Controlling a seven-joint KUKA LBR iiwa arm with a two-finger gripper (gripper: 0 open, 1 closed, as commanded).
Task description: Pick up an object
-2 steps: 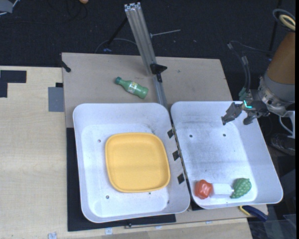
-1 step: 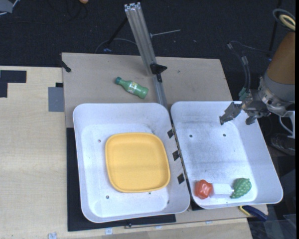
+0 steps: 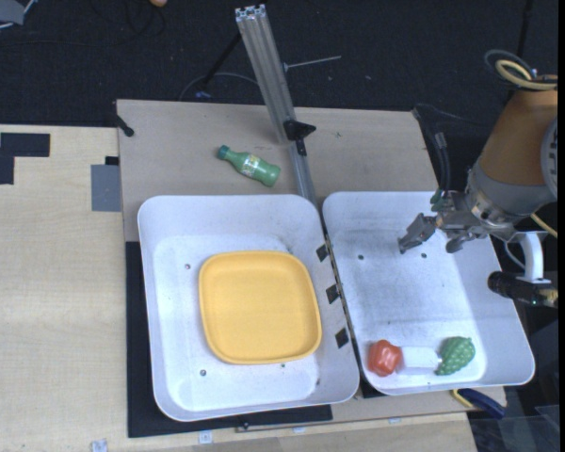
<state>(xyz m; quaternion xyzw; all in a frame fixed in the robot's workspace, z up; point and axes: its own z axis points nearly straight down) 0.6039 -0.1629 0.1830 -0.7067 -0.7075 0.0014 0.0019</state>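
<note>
The gripper (image 3: 435, 237) is seen above the right bin (image 3: 395, 290), fingers spread wide with nothing between them. 2 objects, a red pepper (image 3: 384, 357) and green broccoli (image 3: 456, 354), are found well below it at the bin's near edge.

Two white bins: left bin (image 3: 160, 252), right bin (image 3: 494, 337), the right one's floor peppered with fine dark specks. Yellow plate (image 3: 259, 306), plain, no pattern. Red tomato-like piece (image 3: 384, 357); beside it a green knobbly piece (image 3: 456, 354), a white item (image 3: 417, 358) between. Green bottle (image 3: 250, 165) with pale label on tan surface (image 3: 358, 149). Grey arm (image 3: 518, 149) with orange band. Silver rail (image 3: 271, 64).
</note>
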